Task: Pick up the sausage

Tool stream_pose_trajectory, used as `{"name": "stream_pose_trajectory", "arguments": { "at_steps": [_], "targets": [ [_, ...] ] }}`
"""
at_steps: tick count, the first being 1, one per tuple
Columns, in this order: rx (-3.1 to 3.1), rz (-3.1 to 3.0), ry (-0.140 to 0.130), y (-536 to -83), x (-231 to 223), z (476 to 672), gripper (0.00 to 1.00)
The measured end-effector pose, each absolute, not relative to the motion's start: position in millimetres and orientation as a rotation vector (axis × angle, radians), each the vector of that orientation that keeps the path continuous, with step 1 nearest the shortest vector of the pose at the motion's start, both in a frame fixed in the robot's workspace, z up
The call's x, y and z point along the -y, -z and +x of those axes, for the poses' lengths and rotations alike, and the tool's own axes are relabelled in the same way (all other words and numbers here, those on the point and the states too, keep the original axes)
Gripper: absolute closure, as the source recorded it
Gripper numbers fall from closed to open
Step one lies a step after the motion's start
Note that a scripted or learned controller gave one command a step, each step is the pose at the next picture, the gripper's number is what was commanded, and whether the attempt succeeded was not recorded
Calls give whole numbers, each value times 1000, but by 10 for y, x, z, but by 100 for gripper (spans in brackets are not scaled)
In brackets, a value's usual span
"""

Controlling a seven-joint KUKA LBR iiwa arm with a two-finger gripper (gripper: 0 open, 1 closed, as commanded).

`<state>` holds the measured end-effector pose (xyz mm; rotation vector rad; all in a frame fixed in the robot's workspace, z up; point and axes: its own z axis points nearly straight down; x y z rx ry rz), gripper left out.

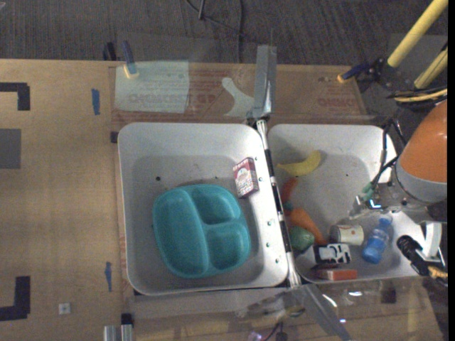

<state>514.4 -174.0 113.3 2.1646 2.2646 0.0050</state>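
You are looking for the sausage (288, 189), which I am taking to be the slim reddish piece lying in the right bin (341, 139), tight against the divider (274, 204) that this bin is sharing with the left bin (135, 212). The gripper (367, 203) is hanging over the right half of that same bin, under the orange band (426, 148), so the target is sitting well off toward the view's left of it and a little farther up the picture. Its long axis is running roughly along the divider, top end leaning slightly right, so you are likely needing a grip set across that line rather than along it. Whether the gripper is released or clenched I cannot tell from this angle, and nothing is showing as held. Room is looking tight: the banana (302, 164) is lying just above the sausage, the carrot (306, 221) is starting just beside its lower end, and the bin wall is crowding its left side, so the open side seems to be the right. The bin floor is appearing smooth and white, so the piece may be sliding or rolling if nudged. The can (346, 233) and blue bottle (377, 240) are standing nearer the gripper, below its path
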Motion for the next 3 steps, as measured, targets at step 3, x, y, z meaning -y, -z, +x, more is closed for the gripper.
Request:
{"name": "stream_pose_trajectory", "arguments": {
  "at_steps": [3],
  "targets": [
    [-2759, 1486, -4, -2883, 167, 6678, 100]
  ]
}}
